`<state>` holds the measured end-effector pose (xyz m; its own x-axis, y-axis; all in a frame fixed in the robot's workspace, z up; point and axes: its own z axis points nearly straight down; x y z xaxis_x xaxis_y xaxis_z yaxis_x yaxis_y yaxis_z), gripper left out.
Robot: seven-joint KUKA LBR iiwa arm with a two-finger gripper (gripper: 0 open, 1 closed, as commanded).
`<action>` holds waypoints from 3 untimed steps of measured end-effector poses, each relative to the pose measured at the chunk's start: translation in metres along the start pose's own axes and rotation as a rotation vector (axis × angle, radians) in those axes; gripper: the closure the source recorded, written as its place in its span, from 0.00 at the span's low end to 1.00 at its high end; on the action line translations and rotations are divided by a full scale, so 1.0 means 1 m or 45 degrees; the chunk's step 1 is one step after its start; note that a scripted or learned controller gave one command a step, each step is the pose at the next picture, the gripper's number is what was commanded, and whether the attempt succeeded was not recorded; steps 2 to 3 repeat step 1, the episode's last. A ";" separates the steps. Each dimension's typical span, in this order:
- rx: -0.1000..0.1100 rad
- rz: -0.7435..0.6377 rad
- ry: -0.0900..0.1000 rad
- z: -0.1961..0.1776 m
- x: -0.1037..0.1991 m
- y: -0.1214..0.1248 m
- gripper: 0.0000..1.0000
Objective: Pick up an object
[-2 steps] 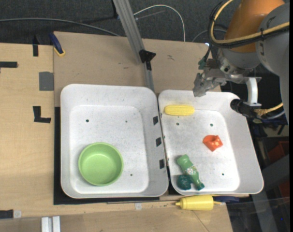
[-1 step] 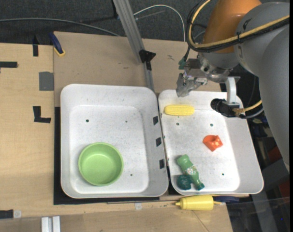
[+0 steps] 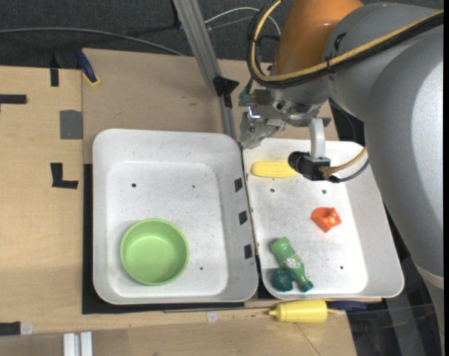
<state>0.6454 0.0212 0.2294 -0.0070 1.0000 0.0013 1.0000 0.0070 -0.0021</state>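
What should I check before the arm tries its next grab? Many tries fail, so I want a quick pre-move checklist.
1. Targets in the right bin: ok; yellow corn, orange block and green bottle lie there.
2. Hand above a target: not ok; it sits at the bin's far left corner, beside the corn.
3. Hand open or shut: cannot tell.
4. Objects spaced apart: ok; none touch.
5. Green bowl out of the way: ok; it sits in the left bin.
6. Yellow bottle reachable: not ok; it lies outside the bins.

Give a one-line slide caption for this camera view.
Gripper hovers by yellow corn in right bin; green bowl sits in left bin.
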 end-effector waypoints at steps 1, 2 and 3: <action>-0.001 0.000 -0.001 0.012 0.053 0.018 1.00; -0.001 0.000 -0.001 0.012 0.053 0.018 1.00; -0.001 0.000 -0.001 0.012 0.053 0.018 1.00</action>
